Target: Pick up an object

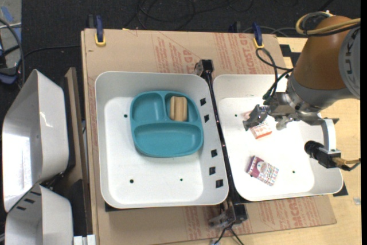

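Here, all positions are being given relative to the right bin (321, 181), the white tray under the arm.

1. Nearest the camera, at the bench's front edge, a black clamp (229, 218) is sitting just below the seam where the right bin is meeting the left bin (109, 169).

2. Inside the right bin, toward its front, a small pink-and-white packet (262, 170) is lying flat on the floor, tilted, well apart from the arm.

3. Further back in the same bin, near its middle, a small box with an orange-red face (262, 131) is lying on the floor. The gripper (256, 119) is hanging directly over the box's rear edge, and its fingers appear to be straddling or touching the box. Whether the jaws are spread or clamped cannot be told from this angle, and the box is not clearly showing between them.

4. The grey arm (312, 100), with its orange band (324, 49), is reaching in from the bin's right side, covering the bin's rear right corner.

5. Left of the right bin, the left bin is holding a teal divided tray (163, 132). A tan wooden block (179, 108) is lying in the tray's rear right compartment.

6. Under both bins, a brown cardboard sheet (172, 49) is covering the bench. Two clips, one to the rear left (100, 31) and one directly behind the right bin (257, 35), are pinning its far edge.
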